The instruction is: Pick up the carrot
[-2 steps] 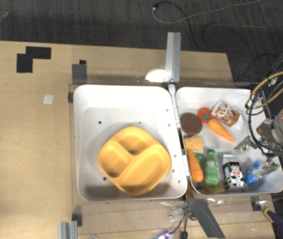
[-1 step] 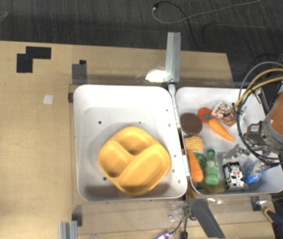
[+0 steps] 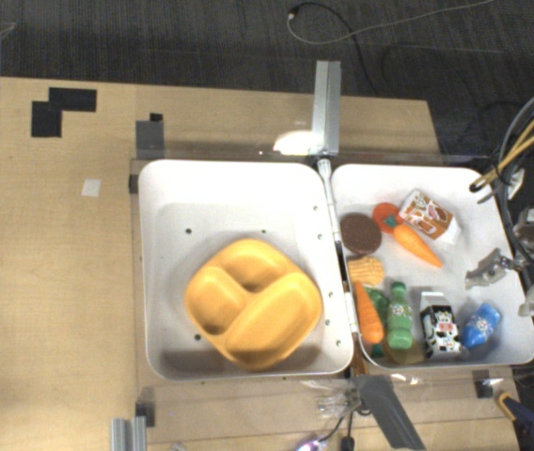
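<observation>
An orange carrot [image 3: 418,245] lies slantwise in the right bin [image 3: 455,178], between a red tomato [image 3: 386,216] and a small carton [image 3: 426,216]. A second carrot-like orange piece with a green top [image 3: 370,318] lies along the bin's left wall near the front. My gripper [image 3: 512,285] hangs over the right rim of that bin, well to the right of both orange pieces. Its fingers stand open with nothing between them.
The right bin also holds a brown disc [image 3: 361,234], a corn cob [image 3: 366,271], a green bottle [image 3: 400,316], a cow-patterned carton [image 3: 441,332] and a blue item [image 3: 481,325]. A yellow divided plate [image 3: 253,301] sits in the left bin [image 3: 168,252]. Cables hang at the right.
</observation>
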{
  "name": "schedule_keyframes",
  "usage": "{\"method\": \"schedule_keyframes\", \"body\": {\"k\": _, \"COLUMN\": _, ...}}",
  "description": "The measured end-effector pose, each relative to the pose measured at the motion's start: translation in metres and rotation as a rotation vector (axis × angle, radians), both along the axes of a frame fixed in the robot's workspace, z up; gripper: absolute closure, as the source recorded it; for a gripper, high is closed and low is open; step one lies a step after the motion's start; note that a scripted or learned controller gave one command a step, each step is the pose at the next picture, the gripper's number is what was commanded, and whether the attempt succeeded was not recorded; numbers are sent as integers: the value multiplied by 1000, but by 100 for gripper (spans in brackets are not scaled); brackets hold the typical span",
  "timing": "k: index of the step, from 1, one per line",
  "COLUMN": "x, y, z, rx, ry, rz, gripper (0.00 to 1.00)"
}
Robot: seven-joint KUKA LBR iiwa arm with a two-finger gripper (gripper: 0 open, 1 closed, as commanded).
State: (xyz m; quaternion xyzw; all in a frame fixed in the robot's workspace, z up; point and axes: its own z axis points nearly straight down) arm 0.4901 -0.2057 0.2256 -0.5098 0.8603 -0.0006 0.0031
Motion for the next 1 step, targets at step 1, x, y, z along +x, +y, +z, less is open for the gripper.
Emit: {"method": "schedule_keyframes", "body": {"k": 1, "x": 0, "y": 0, "z": 154, "rx": 0, "ry": -1, "rz": -15, "gripper": 0}}
